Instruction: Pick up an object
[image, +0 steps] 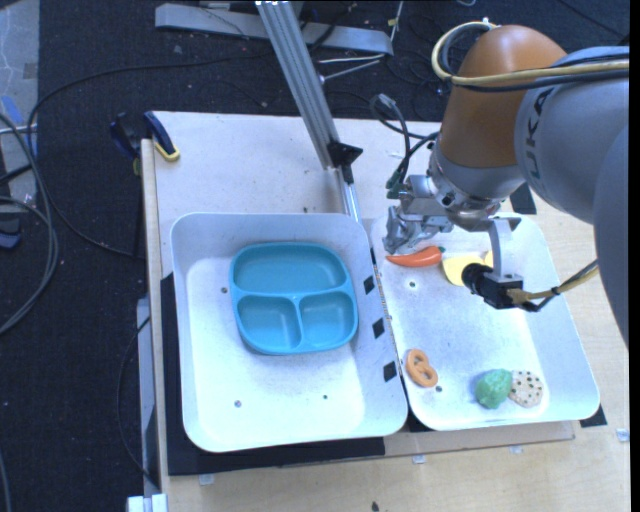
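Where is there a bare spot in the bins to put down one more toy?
Bare floor in the right bin lies between the pretzel and the claw; the left bin has room in front of the blue tray. It is crowded around the orange carrot under the claw.

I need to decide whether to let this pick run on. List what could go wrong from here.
1. The hand sits over one end of the orange carrot, close to the bin wall; an off-centre grip may slip or nudge the wall.
2. The yellow piece lies just beside the carrot and may get knocked or caught.
3. The black cable hangs near the wrist and might snag.
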